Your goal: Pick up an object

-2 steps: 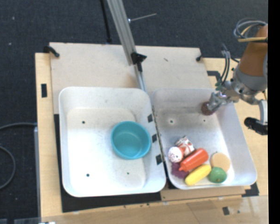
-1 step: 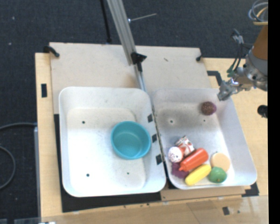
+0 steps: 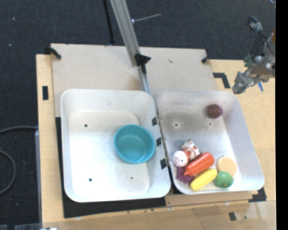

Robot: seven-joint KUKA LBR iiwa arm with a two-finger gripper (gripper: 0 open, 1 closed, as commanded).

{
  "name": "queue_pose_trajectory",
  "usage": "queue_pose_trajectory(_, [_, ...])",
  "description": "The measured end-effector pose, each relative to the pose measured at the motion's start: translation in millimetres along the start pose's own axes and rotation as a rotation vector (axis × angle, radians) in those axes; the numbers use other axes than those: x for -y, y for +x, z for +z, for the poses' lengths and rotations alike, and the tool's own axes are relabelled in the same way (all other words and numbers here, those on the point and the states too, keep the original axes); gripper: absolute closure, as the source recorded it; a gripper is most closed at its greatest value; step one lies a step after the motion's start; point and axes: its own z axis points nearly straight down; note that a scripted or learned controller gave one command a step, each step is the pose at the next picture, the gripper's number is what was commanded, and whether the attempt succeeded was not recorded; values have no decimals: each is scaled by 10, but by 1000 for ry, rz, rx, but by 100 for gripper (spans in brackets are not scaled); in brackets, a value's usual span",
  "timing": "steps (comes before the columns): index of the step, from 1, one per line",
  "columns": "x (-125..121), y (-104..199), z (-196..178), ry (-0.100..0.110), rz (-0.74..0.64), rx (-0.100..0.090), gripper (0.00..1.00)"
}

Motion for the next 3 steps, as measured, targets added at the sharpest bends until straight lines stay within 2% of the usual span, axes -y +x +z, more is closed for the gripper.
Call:
queue_pose_trajectory(1, [-69, 511, 157, 8, -3, -3, 100])
queue_pose_trajectory(2, [-228, 1044, 153, 5, -3, -3, 100])
queue_pose_trajectory(3, [-229, 1600, 115, 8, -4, -4, 100])
